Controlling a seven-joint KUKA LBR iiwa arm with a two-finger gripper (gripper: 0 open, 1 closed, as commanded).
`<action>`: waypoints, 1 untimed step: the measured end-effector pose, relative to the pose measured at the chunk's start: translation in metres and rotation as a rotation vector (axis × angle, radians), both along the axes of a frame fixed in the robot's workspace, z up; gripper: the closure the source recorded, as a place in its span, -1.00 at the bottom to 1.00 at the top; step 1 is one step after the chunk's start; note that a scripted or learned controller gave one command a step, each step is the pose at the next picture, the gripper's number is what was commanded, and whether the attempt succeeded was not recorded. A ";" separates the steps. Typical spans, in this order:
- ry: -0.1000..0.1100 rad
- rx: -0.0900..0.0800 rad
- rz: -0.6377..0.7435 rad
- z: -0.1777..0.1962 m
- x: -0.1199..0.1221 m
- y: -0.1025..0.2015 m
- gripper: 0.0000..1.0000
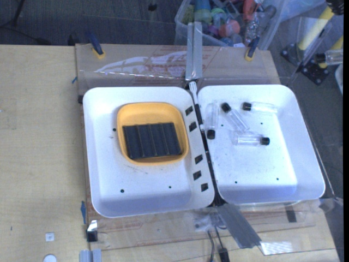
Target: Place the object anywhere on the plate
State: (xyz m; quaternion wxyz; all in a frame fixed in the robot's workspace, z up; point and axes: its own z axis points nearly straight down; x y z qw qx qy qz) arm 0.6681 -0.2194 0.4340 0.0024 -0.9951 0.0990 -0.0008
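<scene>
A yellow plate sits in the left white bin, and a dark ribbed rectangular block lies flat on it, filling most of its middle. In the right bin lie several clear plastic vials with black caps: one near the divider, one slanted in the middle, one toward the back and one lower down.
A row of black tabs runs along the divider between the bins. A clear tub of colourful items stands behind the bench. A blue clamp and taped plastic sheet lie at the back edge.
</scene>
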 end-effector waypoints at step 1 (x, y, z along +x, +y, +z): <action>0.002 0.001 0.004 0.000 -0.036 0.000 1.00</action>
